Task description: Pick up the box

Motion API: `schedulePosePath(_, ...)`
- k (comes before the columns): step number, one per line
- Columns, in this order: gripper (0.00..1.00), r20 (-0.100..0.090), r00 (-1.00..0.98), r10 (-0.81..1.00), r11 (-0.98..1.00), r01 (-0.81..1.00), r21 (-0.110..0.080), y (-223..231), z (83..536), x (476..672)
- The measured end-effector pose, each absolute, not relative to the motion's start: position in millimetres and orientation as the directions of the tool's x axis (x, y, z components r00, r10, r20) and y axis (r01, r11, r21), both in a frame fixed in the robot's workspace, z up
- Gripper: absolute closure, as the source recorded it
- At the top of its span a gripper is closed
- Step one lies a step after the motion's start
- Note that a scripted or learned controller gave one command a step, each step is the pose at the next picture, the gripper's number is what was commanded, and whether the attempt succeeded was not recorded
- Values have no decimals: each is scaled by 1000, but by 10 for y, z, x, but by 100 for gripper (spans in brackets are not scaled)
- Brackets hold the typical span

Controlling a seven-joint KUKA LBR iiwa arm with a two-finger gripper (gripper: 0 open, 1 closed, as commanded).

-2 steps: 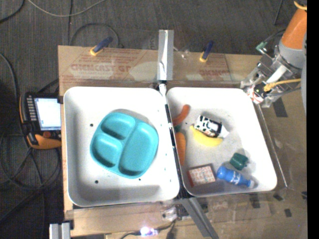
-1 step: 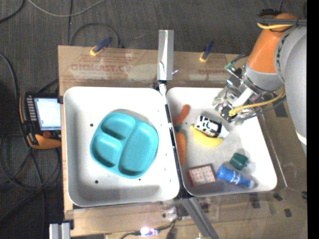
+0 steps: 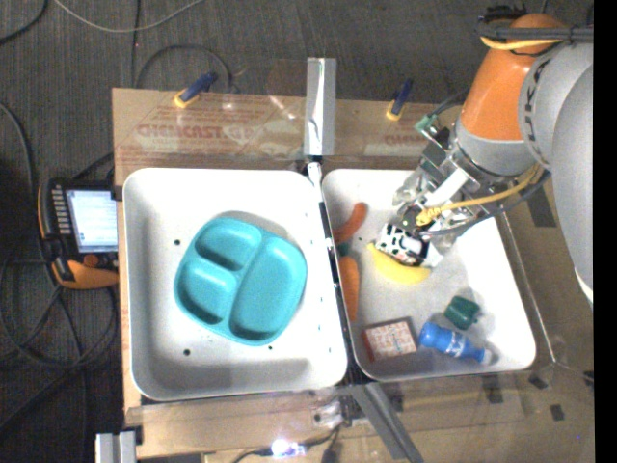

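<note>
The box (image 3: pixel 388 339) is small and flat with a reddish patterned top. It lies near the front wall of the right bin (image 3: pixel 516 287), towards its left corner. My gripper (image 3: pixel 413 228) hangs over the back middle of that bin, well behind the box and apart from it. Right below the gripper are a black-and-white object (image 3: pixel 403 245) and a yellow banana (image 3: pixel 400 269); whether the gripper touches either is unclear.
Two orange carrots (image 3: pixel 349 258) lie along the right bin's left wall. A blue bottle (image 3: pixel 451 343) and a green object (image 3: pixel 464 309) sit just right of the box. The left bin (image 3: pixel 145 258) holds a teal divided plate (image 3: pixel 241 278).
</note>
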State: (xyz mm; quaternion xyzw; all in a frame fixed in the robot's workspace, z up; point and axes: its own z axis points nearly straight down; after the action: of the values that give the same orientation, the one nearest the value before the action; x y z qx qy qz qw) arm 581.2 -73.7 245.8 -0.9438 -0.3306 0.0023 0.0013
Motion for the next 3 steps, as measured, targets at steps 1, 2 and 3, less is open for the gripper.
schedulePosePath(1, 100, -3, 775, 632, -775, 632, -4, -768, 2641, 5954)
schedulePosePath(2, 100, -3, 740, 673, -740, 673, -2, -819, 3290, 5825)
schedulePosePath(3, 100, -5, 727, 687, -727, 687, -6, -669, 1816, 5146)
